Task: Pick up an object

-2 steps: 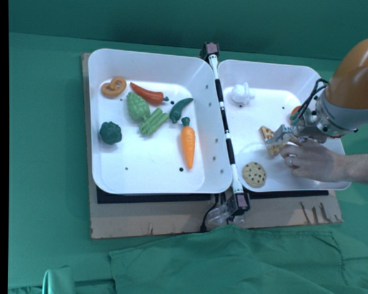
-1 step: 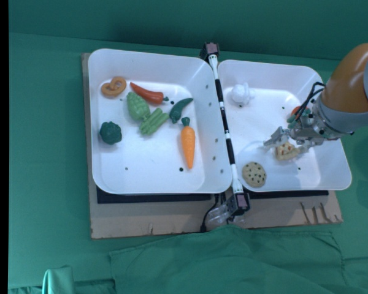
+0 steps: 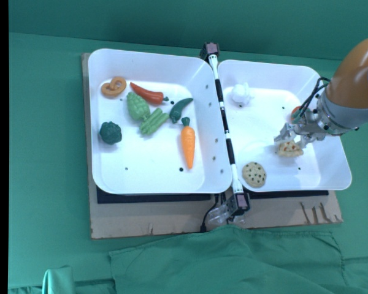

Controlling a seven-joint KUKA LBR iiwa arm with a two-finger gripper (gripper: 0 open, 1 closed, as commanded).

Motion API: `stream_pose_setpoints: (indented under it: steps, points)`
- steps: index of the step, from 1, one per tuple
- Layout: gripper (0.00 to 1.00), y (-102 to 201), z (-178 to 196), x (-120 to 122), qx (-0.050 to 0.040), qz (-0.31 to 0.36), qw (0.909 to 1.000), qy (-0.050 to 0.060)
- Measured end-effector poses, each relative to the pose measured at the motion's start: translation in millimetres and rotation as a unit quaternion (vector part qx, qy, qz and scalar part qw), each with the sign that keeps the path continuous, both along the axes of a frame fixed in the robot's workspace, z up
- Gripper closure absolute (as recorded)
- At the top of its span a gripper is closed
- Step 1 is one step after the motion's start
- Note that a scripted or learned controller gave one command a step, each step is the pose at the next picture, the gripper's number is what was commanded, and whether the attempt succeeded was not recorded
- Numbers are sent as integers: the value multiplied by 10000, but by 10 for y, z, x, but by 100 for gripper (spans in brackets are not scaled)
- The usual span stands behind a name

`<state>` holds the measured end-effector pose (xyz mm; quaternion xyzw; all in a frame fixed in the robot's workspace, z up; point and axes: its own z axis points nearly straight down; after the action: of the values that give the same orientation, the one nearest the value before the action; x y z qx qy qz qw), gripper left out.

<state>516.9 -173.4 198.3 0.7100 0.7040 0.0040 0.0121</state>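
Two shallow white plastic bins are seen side by side on a green-covered surface [image 3: 43, 133], joined along a black-and-white hinged strip [image 3: 224, 124] and resting on a flat brown cardboard sheet [image 3: 172, 225].

The left bin [image 3: 110, 179] is occupied by six toy foods: a tan pretzel [image 3: 113, 87] near the back left corner, a red chilli pepper [image 3: 148, 93] just to its right, a pale green leafy artichoke-like piece [image 3: 137, 106], a bundle of light green beans [image 3: 154, 121] touching it, a dark green pepper [image 3: 180, 108] and an orange carrot [image 3: 187, 143] lying lengthwise below that pepper. A dark green broccoli floret [image 3: 110, 133] is set apart toward the left wall.

The right bin [image 3: 334, 179] is entered from the right by the grey arm with its orange band [image 3: 356, 72]. The end effector [image 3: 292, 138] is lowered near the bin's right side, directly over a small tan slice of toy pizza [image 3: 289, 149]; whether it is released or clenched on that piece cannot be told. A small red object [image 3: 295, 111] is partly hidden behind the wrist. A white rounded figure [image 3: 240, 94] is placed near the back left of this bin, and a round brown chocolate-chip cookie [image 3: 254, 174] lies near the front.
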Motion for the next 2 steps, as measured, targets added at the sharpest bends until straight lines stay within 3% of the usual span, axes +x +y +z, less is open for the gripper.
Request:
stream_pose_setpoints:
  steps: [1, 2]
  points:
    - [100, -25, 655, 35, 35, 30, 10000, 65]
    - [100, -53, 1310, 5, 33, 27, 10000, 56]
